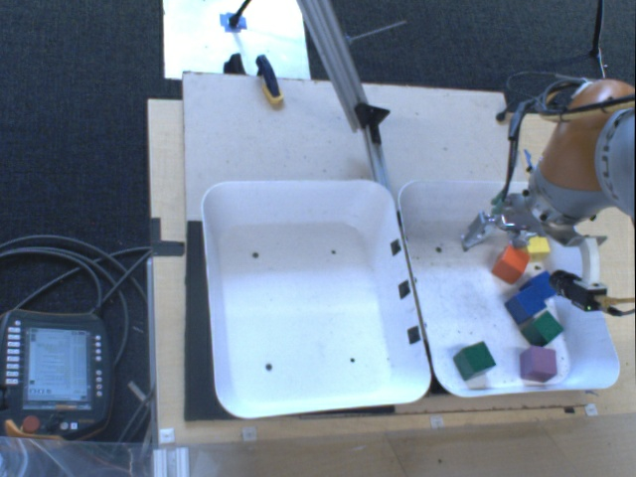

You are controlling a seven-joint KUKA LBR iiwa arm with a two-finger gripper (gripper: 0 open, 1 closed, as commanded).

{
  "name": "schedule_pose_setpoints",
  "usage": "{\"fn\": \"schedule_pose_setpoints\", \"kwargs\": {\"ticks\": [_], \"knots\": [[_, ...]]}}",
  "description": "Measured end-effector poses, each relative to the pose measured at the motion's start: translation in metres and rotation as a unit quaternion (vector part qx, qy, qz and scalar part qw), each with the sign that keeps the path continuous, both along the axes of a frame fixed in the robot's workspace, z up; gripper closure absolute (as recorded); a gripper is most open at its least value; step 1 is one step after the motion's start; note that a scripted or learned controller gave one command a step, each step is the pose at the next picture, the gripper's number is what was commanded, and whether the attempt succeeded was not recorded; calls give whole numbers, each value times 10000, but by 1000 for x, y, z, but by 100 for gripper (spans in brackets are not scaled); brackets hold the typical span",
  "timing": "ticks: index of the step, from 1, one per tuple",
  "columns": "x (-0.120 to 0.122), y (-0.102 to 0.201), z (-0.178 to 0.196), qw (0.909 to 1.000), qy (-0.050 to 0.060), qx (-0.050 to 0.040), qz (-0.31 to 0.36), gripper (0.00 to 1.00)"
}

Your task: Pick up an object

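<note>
Arm (586,152) comes in from the right edge, orange band up top, wrist over the upper part of the right bin (437,266). Gripper (484,229) hangs low at that bin's upper middle, fingers (475,235) look spread with nothing between them, though they're small and partly blurred, so not certain. All blocks sit on the right bin's right and lower side: orange block (512,263) just right of and below the gripper, apart from it; small yellow block (539,247) just above-right of the orange one, tucked under the wrist; blue block (531,297) below the orange; dark green block (543,327) touching or nearly touching the blue one's lower edge; purple block (538,363) near the lower right corner; another green block (475,360) at lower centre, well apart from the gripper. Left bin (308,296) sits beside the right one, rims overlapping in the middle of the frame. Metal pole (333,53) slants down from top centre to the bins' junction. Teach pendant (55,371) with cables at lower left. Yellow-handled tool (268,79) on the board at upper left.
</note>
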State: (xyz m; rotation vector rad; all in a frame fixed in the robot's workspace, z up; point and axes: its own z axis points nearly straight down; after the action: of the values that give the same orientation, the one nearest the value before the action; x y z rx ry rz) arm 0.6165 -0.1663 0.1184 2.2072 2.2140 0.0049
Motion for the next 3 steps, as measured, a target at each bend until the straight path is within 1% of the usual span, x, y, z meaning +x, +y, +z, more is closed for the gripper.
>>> {"fn": "schedule_pose_setpoints", "kwargs": {"ticks": [1,2,3], "knots": [[3,-1,15,10000,-58,-13,11,100],[9,3,79,10000,18,31,13,100],[11,2,132,10000,23,31,12,100]]}}
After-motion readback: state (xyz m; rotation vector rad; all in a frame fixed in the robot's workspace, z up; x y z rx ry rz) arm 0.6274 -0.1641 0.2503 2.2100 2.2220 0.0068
